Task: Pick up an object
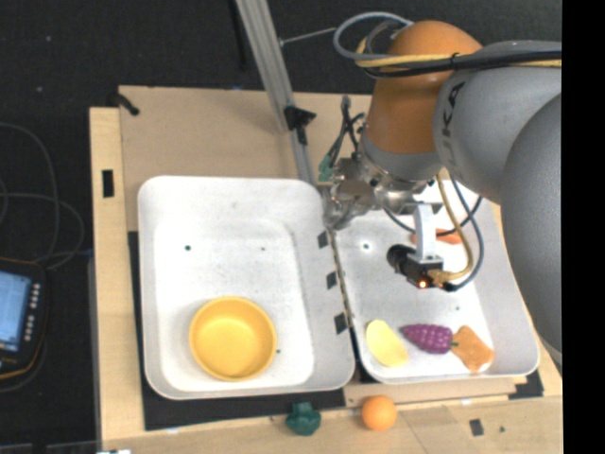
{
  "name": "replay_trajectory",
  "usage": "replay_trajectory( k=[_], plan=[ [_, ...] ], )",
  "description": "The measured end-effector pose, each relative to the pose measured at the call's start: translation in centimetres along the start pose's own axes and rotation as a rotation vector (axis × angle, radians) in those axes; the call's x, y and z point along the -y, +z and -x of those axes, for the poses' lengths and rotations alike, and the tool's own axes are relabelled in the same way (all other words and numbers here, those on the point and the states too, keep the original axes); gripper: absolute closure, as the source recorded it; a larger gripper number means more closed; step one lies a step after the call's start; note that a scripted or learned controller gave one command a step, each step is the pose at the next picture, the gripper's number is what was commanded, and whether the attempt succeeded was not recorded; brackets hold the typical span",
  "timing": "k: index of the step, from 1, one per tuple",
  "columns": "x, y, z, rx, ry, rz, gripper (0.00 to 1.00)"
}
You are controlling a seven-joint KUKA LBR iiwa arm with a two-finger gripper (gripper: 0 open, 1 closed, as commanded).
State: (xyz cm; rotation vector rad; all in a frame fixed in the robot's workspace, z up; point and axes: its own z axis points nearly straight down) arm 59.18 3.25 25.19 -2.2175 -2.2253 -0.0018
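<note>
In the right bin (492,282), along its near wall, lie a pale yellow piece (386,343), a purple grape bunch (427,338) with its long axis left to right, and an orange piece (473,348). The gripper (338,206) is above the bins' divider; its jaws cannot be judged.

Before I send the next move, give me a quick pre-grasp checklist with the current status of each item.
1. Pickable targets in the right bin: ok. A pale yellow piece, purple grapes and an orange piece lie along its near edge.
2. Gripper over a target: not ok. It sits at the far end of the divide between the bins, away from those three.
3. Finger state: cannot tell.
4. Object already held: cannot tell.
5. Left bin option: ok. A yellow bowl sits upright near its front.
6. Strays: not ok. An orange ball and a green item lie on the bench outside the bins.
</note>
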Motion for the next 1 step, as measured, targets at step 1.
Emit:
replay_trajectory(
  k=[1],
  plan=[
    [0.16,-0.49,-5.59,-0.001,-0.005,0.001,1.00]
  ],
)
